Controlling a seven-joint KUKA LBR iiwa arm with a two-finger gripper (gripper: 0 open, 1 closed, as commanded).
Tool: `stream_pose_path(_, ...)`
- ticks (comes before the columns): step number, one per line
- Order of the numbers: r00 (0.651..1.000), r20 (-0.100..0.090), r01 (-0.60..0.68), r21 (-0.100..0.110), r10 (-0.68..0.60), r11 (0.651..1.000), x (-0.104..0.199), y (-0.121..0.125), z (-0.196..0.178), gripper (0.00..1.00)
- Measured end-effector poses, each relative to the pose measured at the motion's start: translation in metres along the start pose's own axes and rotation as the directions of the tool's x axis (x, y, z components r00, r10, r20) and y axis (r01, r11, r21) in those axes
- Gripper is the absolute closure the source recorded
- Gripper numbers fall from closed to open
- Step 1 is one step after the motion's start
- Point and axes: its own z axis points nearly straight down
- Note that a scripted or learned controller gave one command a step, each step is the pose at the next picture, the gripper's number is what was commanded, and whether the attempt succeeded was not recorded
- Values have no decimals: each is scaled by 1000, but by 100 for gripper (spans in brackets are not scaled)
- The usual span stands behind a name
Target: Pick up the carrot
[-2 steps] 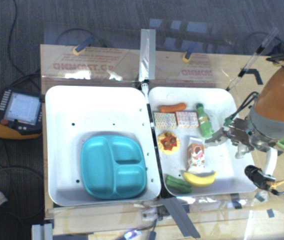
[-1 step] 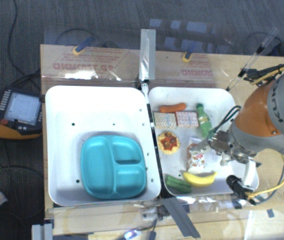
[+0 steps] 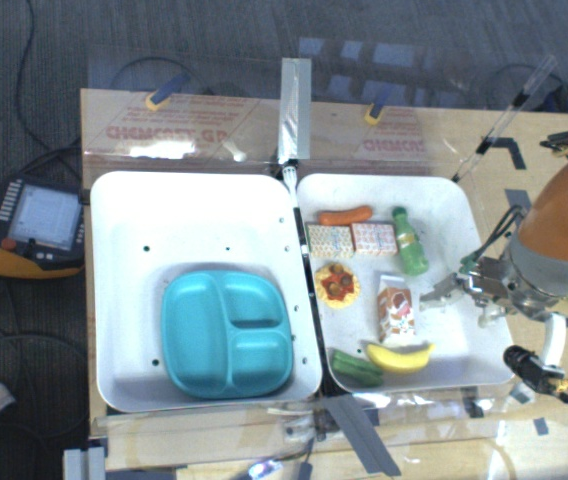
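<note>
- We see the carrot [image 3: 345, 215] lying flat near the far wall of the right bin [image 3: 454, 203], toward its left side, its length running left to right
- Just in front of the carrot, touching or nearly so, sit two small boxes [image 3: 352, 239] side by side
- To the carrot's right stands out a green bottle [image 3: 409, 241], lying with its cap toward the far wall, near the carrot's tip but apart from it
- Nearer the front we find a round pizza toy [image 3: 337, 284], a small pouch [image 3: 396, 311], a banana [image 3: 399, 356] and a dark green vegetable [image 3: 355, 367] that lies against the banana's left end
- The left bin [image 3: 124, 208] holds a teal divided tray [image 3: 228, 334] toward its front
- The arm [image 3: 552, 230] comes in from the right, over the right bin's right edge, well apart from the carrot
- The gripper [image 3: 461, 286] sits at about the pouch's level, right of it; we cannot tell how it stands, as the metal parts there blur together
- Between gripper and carrot lie the bottle and the right-hand box
- Nothing rests on top of the carrot; its upper side is bare
- A handheld controller [image 3: 32, 228] lies on the floor left of the bench
</note>
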Motion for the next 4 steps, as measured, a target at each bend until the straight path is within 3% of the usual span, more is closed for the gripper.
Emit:
stream_pose_path(1, 1000, 0, 1, 5, -1, 1000, 0, -1, -8, 100)
stream_pose_path(2, 1000, 0, -2, 2, 2, 1000, 39, -11, 36, 100)
stream_pose_path(3, 1000, -1, -2, 2, 2, 1000, 39, -11, 36, 0)
stream_pose_path(4, 999, 2, -40, -1, 40, 999, 25, 56, 1, 0)
